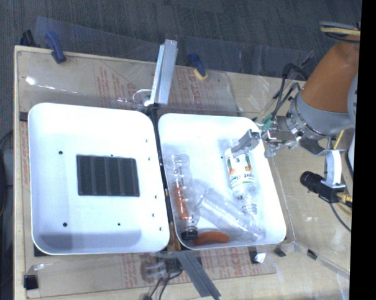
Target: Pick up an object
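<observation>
Two white bins sit side by side on the bench. The left bin [47,233] holds a dark ribbed mat [108,176] and nothing that looks worth grabbing. The right bin [176,130] carries the clutter: a clear bottle with a white and orange label [241,175] near its right wall, another clear bottle [230,216] lying across the bottom, a slim clear bottle with reddish contents [180,195] along the left wall, and an orange piece [213,238] at the near edge.

The gripper [245,142] hangs at the upper right of the right bin, just above the top end of the labelled bottle. Whether its fingers are apart or together cannot be told from this angle, and nothing is seen between them.

By my reading, the pick is barely begun. The arm [328,84] has reached the bin, but every object lies on the bin floor. Lowering, closing on one item and lifting it all remain.
</observation>
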### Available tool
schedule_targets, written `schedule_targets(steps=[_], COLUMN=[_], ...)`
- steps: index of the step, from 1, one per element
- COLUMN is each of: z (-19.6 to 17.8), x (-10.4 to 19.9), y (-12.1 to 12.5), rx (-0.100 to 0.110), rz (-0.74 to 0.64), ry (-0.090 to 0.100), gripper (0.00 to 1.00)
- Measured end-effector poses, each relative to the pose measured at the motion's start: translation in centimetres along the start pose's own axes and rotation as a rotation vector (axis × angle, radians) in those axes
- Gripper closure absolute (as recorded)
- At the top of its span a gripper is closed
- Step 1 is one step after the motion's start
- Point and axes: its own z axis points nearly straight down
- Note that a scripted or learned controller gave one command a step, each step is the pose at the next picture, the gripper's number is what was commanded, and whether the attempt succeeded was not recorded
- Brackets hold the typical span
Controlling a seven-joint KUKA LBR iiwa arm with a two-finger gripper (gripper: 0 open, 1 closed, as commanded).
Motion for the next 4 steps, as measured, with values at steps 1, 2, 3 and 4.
schedule_targets(steps=[1, 2, 3, 4], z=[6.3, 9.9, 8.9, 7.9], x=[-1.0, -1.3, -1.2, -1.2], y=[0.9, 4.4, 4.4, 4.5], rx=[0.001, -0.002, -0.001, 0.000], rz=[-0.106, -0.161, -0.165, -0.168], ry=[0.000, -0.001, -0.001, -0.001], gripper=[0.00, 0.00, 1.00, 1.00])
